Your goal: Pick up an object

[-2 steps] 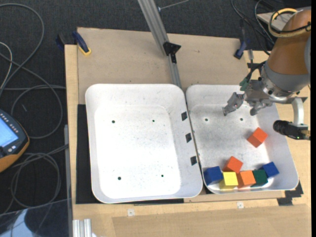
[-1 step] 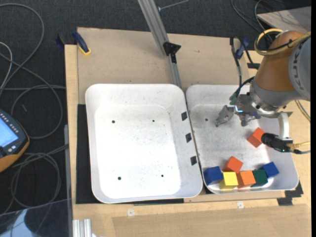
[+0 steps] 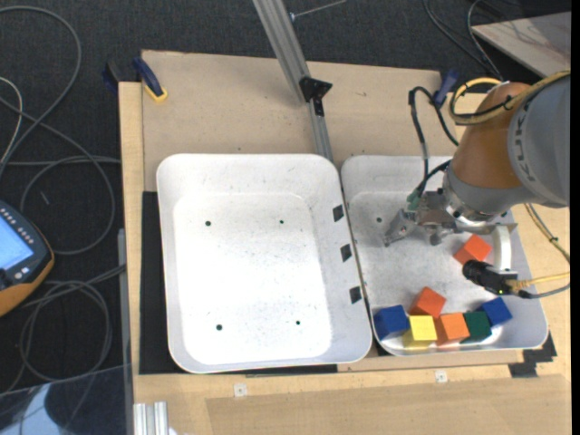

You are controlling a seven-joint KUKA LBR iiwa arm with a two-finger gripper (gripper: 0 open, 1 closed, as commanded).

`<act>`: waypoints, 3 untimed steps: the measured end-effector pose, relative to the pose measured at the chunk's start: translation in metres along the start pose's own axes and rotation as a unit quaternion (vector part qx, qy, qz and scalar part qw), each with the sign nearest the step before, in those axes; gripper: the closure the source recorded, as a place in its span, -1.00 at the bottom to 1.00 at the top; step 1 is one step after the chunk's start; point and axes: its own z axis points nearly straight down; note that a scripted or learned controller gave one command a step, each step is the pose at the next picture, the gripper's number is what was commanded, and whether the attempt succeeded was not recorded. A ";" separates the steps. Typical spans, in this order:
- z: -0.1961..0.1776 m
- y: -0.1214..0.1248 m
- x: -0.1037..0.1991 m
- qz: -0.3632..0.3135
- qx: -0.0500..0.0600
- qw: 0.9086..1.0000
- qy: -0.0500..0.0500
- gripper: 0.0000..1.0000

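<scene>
Several coloured blocks lie in the right bin [image 3: 381,188]. Along its front wall sit a blue block [image 3: 391,320], a yellow block [image 3: 422,329], an orange block [image 3: 450,327], a green block [image 3: 478,323] and another blue block [image 3: 497,311]. An orange block [image 3: 430,300] rests just behind the row. A further orange block [image 3: 473,248] lies to the right, beside the wrist. My gripper [image 3: 415,235] hangs low over the bare middle of the right bin's floor, open, with nothing between its fingers. It is left of the lone orange block and behind the row.
The left bin [image 3: 245,261] adjoins the right one along a shared wall with black clips [image 3: 345,252]. A slanted metal pole [image 3: 288,48] rises behind the bins. Cables trail from the wrist [image 3: 426,125]. A pendant [image 3: 16,254] lies off the bench at left.
</scene>
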 end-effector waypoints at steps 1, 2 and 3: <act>-0.015 0.002 0.000 0.000 -0.005 1.000 -0.001 1.00; -0.070 -0.002 0.009 -0.001 -0.007 1.000 -0.002 1.00; -0.114 -0.002 0.011 -0.001 -0.007 1.000 -0.002 1.00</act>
